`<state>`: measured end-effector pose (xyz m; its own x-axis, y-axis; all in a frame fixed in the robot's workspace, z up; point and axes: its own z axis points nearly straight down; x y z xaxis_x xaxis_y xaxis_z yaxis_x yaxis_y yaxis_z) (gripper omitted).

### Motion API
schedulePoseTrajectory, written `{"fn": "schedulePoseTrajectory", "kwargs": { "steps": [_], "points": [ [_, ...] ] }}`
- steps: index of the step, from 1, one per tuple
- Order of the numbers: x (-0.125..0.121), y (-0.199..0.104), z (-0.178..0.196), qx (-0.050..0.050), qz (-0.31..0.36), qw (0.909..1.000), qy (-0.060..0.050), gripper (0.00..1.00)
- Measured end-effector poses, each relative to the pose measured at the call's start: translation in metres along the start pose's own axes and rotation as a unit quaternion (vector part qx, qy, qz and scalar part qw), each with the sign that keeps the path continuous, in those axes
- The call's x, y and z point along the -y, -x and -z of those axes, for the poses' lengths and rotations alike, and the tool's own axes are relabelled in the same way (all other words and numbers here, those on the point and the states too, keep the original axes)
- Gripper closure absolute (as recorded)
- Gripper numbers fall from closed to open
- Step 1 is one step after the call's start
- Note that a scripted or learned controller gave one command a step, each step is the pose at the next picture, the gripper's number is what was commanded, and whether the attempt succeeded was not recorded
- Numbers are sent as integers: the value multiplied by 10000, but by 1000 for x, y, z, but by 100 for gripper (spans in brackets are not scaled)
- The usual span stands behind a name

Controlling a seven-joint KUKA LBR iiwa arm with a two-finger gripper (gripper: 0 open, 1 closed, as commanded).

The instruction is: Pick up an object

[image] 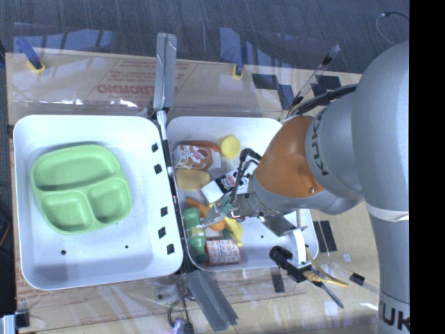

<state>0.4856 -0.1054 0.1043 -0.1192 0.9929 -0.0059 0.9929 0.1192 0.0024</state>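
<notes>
Your arm (361, 145) reaches in low over the right bin (268, 127), wrist tilted toward the pile, so the hand (226, 207) sits down among the toys; whether it is released or clenched on anything, you cannot tell, since the clutter hides it. The objects lie heaped along that bin's left wall: a yellow ball (231, 145), a ketchup-label packet (195, 156), a pale potato shape (192, 179), a green piece (192, 218) and a small can (223, 252). The left bin (42, 263) carries a green divided tray (80, 186), well apart, likely the drop side.
</notes>
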Motion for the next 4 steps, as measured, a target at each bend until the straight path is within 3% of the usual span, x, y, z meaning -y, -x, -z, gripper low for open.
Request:
{"fn": "schedulePoseTrajectory", "kwargs": {
  "steps": [1, 2, 3, 4],
  "points": [
    [0, -3, 5, -32, 50, 10000, -42, 100],
    [0, -2, 6, -24, 43, 10000, -43, 0],
    [-3, -1, 16, -16, 62, 10000, -26, 100],
    [-3, -1, 16, -15, 63, 10000, -26, 0]
  ]
}}
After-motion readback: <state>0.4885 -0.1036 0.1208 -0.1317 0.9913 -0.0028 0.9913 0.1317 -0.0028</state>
